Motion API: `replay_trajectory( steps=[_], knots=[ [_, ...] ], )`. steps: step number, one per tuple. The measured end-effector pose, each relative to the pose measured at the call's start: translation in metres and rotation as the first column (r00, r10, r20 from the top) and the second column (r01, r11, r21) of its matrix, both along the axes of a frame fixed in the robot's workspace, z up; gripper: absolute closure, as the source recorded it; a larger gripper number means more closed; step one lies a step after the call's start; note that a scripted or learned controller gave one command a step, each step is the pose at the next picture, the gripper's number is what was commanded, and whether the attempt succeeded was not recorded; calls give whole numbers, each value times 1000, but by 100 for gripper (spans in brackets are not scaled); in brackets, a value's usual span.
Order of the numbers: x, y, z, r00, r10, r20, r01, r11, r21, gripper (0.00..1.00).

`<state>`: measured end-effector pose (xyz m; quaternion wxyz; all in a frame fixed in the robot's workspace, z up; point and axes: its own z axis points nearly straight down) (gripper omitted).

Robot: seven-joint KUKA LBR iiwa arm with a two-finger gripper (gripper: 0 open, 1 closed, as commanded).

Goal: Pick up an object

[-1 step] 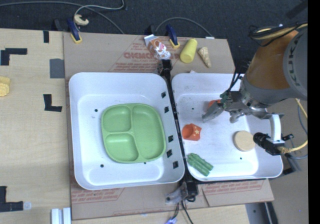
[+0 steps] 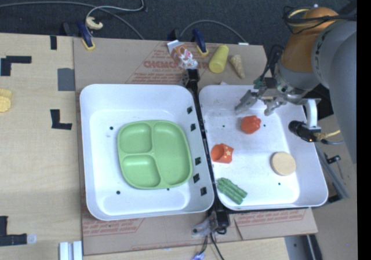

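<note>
**binwatcher:** Quick count. Two white bins side by side. The left bin [image 2: 95, 137] has one thing in it, a green divided plate [image 2: 154, 154] with three compartments. The right bin [image 2: 301, 189] has four loose items: a red round piece [image 2: 250, 124], a red-orange chunk [image 2: 222, 153], a tan round disc [image 2: 283, 163] and a green ridged piece [image 2: 232, 190] near the front edge.

**kuka_fan:** And the claw?

**binwatcher:** The gripper [image 2: 258, 102] sits over the back of the right bin, fingers spread apart, nothing between them. The red round piece lies just in front of it, not touching as far as I can see.

**kuka_fan:** Any writing?

**binwatcher:** The cardboard sheet [image 2: 116, 62] under the bins has red print behind the left bin; looks like "CHEMCO", partly covered. Behind the bins there's also one yellow cylinder [image 2: 218, 59] and one small printed packet [image 2: 183, 54], label too small to read
</note>
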<state>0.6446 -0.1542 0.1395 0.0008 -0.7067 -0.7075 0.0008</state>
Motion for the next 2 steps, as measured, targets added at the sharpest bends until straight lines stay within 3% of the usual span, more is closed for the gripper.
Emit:
replay_trajectory(
  steps=[1,2],
  knots=[
    [-19,-1,-53,1000,1,4,-1,1000,-1,0],
    [-18,-1,-43,1000,1,6,-1,1000,-3,100]
  ],
)
